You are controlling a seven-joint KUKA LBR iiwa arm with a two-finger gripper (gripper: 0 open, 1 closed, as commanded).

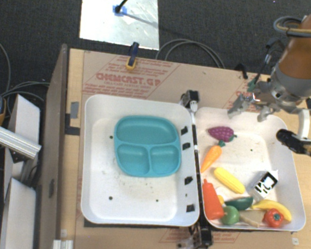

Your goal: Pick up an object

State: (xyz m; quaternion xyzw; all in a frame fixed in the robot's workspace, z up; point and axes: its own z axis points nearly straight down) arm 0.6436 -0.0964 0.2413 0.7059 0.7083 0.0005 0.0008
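My gripper (251,109) hangs over the far rim of the right bin (288,161), open, with nothing between its two fingers. In that bin lie purple grapes (221,133), an orange carrot (211,157), a yellow corn cob (228,179), a black-and-white tagged block (266,184), an orange-red piece (212,200), a green pepper (239,202), a yellow banana (273,206) and a red tomato (274,217). The grapes are the nearest item, a little below and left of the fingers.
The left bin (100,159) holds a teal divided plate (147,146). A row of black clips (190,146) runs along the seam between the bins. A black cylinder (291,140) sticks out by the arm at the right bin's far right corner.
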